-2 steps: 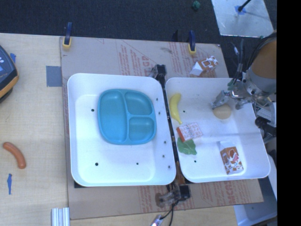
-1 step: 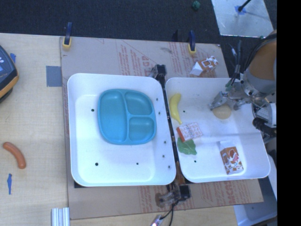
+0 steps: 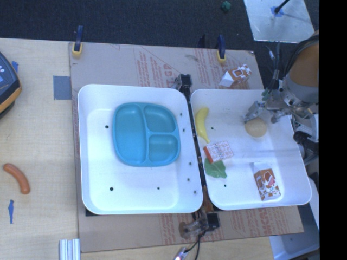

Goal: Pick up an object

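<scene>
Over right bin point(image 3: 303, 191), gripper point(image 3: 259, 114) hovers just above round tan object point(image 3: 256, 128), likely lining up a grab; finger opening: cannot tell, nothing visibly held

Robotics lab, cardboard-covered bench point(image 3: 162, 64), clamps point(image 3: 77, 42), two white bins point(image 3: 87, 145), toy food
</scene>
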